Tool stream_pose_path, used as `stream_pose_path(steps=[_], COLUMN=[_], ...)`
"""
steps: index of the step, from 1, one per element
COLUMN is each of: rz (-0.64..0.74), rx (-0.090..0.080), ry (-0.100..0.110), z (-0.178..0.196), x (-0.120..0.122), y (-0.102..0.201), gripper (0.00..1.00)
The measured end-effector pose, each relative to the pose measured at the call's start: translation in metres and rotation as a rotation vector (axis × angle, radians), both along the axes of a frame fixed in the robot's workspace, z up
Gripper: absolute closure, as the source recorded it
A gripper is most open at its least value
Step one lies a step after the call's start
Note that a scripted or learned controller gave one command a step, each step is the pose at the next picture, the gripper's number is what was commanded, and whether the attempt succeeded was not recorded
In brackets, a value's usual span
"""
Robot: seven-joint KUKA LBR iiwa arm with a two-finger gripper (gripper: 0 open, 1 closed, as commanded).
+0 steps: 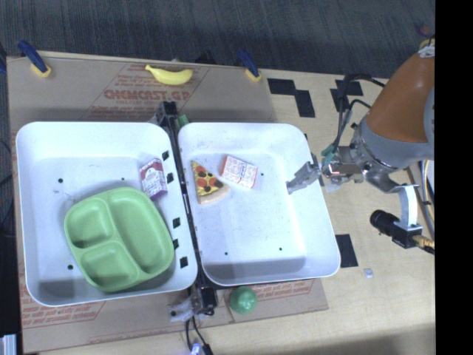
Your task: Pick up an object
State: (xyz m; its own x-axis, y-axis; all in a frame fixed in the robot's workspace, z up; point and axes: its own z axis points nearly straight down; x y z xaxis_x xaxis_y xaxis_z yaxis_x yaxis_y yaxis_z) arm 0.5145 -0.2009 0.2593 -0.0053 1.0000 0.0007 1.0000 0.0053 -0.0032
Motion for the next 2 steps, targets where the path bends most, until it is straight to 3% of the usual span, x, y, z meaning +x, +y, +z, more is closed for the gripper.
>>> stream_pose_path(steps=[1,2], rz=[0.001,0.003], rx=[0.001,0.002], ry=[0.004,0.001], z=[-0.121,-0.168], x=[-0.004,-0.039], y=[-0.010,0.054], gripper=[0.00,0.00])
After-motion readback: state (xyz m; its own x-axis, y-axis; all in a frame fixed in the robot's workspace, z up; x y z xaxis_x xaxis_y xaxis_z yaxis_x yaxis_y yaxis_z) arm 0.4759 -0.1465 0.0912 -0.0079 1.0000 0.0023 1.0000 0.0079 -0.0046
